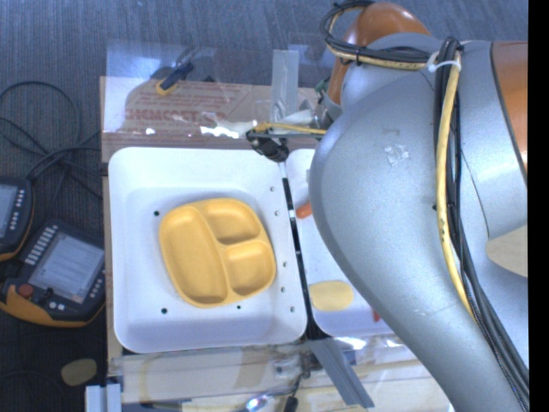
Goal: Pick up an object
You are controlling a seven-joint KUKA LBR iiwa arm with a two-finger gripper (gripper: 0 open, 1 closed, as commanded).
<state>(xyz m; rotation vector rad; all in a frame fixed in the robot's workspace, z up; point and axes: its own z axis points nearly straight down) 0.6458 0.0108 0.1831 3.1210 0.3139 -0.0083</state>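
The arm point(412, 196) hogs the whole right half of the shot, a fat grey body with an orange band point(377, 20) up at about 1 o'clock and yellow-and-black cables point(446, 170) running down its side. It hangs right over the right bin point(300, 178), so most of that bin is covered, and I can't tell what the gripper is doing, open or closed or holding anything, since the arm's own bulk hides it. What does peek out of the right bin is a pale yellow blob point(331, 295) at roughly 5 o'clock from frame centre, tucked just beside the arm's edge, and a tiny orange-red scrap point(304, 211) by the divider (too small to say what it is). The left bin point(129, 230) sits around 8 to 9 o'clock and has a yellow tray point(218, 251) with three compartments lying flat in the middle, well apart from the arm. Behind the bins, at 11 o'clock, there's a brown cardboard sheet point(171, 110) under clear plastic with reddish lettering on it, but it's too blurred to read. Far left on the floor, a teach pendant point(53, 273) with a lit screen; no legible text there either.
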